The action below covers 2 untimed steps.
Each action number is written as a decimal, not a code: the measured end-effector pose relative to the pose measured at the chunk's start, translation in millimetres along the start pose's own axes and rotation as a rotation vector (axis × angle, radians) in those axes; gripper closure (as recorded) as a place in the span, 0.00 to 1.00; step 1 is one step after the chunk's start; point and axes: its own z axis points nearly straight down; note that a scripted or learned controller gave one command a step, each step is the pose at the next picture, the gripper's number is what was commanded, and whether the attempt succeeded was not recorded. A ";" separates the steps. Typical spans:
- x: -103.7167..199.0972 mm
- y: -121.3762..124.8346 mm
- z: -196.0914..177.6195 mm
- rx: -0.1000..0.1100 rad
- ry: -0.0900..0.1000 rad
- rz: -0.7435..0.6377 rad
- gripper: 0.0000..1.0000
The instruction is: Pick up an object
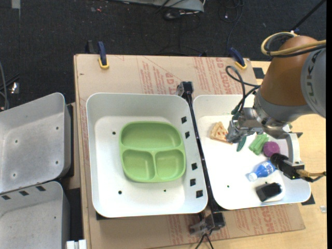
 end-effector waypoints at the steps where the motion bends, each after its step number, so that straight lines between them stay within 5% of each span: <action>1: 56.7 14.2 8.3 0.001 0.000 -0.002 1.00; 2: 114.1 21.4 11.5 0.001 0.000 -0.001 1.00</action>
